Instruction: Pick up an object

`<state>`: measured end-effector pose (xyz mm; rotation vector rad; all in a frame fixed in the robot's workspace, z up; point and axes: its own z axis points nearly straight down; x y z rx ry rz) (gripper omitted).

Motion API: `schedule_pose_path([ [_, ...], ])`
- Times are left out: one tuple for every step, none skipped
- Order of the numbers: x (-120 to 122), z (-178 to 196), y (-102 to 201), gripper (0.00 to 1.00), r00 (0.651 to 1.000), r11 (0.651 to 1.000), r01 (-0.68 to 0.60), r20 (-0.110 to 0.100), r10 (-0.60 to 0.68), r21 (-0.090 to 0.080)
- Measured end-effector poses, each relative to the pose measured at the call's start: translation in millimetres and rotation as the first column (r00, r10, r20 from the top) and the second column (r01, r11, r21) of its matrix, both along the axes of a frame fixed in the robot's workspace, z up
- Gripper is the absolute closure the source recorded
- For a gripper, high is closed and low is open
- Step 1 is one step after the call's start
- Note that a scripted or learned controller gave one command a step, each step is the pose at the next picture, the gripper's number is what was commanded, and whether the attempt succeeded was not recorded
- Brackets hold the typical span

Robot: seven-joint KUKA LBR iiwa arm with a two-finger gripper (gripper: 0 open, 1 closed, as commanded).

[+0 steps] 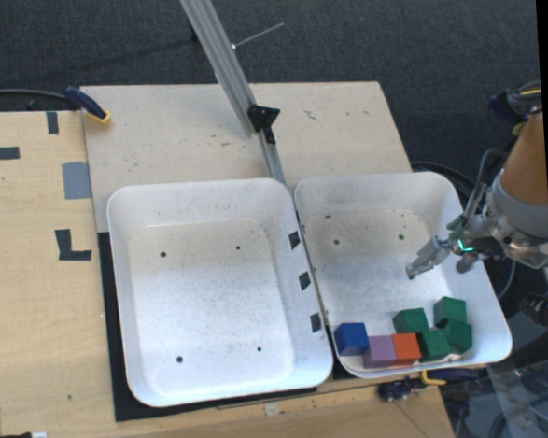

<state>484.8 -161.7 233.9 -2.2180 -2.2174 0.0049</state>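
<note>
Green, orange, purple and blue blocks [409, 337] cluster in right bin's [366, 193] near corner. End effector [442, 258] hovers above, spread open, empty. Descend on the isolated blue block [351, 337], fingers clear of neighbours.

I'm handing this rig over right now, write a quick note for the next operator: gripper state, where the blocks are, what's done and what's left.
Gripper: over the right bin, near its right wall, fingers apart with nothing between them.
Blocks: all clustered along the right bin's near edge: blue block, purple block, orange block, and green blocks bunched at the right corner.
Left bin: sits beside the right bin.
Done: no pick yet; every block lies in the bin.
Left: move toward the cluster, descend, close on one block and lift. Blocks touch each other, so a clean grasp may be hard.
</note>
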Motion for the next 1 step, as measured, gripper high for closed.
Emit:
schedule_pose_path([
  [1.0,2.1,0.1,0.00,1.000,1.000,-0.002,0.005,0.002,-0.001],
])
